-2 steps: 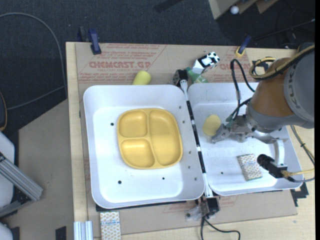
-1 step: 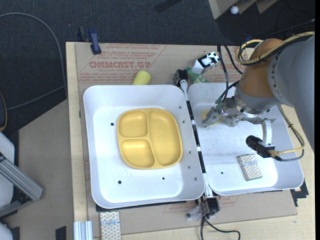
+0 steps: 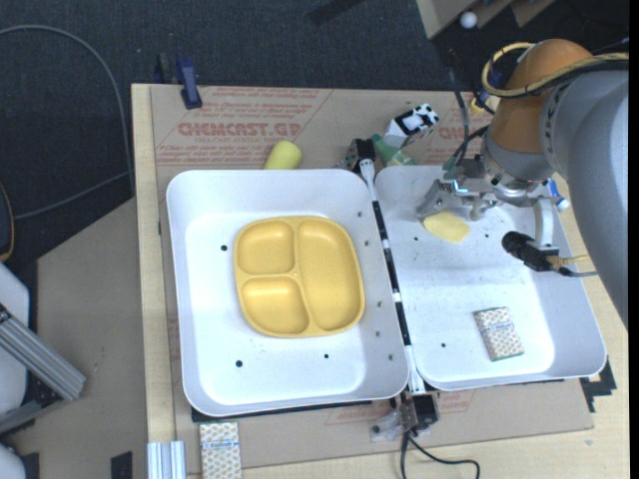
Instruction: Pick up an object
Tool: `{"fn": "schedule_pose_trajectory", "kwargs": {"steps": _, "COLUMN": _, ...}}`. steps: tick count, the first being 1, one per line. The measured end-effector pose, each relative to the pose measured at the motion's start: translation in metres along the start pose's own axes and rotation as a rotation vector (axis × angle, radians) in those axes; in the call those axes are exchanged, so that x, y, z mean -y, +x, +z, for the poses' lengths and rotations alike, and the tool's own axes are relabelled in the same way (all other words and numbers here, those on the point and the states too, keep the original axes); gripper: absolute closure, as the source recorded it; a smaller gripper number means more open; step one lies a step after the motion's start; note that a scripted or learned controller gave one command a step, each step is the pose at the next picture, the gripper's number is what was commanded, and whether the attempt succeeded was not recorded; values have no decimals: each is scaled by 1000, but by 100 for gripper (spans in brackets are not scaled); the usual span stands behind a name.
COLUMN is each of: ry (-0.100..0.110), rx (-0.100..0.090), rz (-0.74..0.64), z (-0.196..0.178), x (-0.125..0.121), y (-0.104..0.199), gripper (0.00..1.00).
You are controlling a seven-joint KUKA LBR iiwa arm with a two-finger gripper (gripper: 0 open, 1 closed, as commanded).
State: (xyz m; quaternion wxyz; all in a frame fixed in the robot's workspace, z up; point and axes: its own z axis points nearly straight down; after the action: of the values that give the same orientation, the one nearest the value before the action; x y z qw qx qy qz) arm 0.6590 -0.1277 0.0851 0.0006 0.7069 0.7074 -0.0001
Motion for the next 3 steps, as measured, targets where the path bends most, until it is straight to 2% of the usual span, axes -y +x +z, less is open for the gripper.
{"fn": "schedule_pose_trajectory", "kwargs": {"steps": 1, "ry": -2, "rx": 1, "rz": -1, "z": 0, "x": -8, "y": 8, "gripper": 0}}
{"fn": "schedule_pose_trajectory", "kwargs": {"steps": 2, "ry": -6, "rx": 3, "rz": -1, "z": -11, "x": -9, "y": 8, "gripper": 100}}
{"fn": "schedule_pose_trajectory", "kwargs": {"steps": 3, "ry": 3, "rx": -2, "rz": 2, "z": 1, "x": 43, "y": 16, "gripper": 100}}
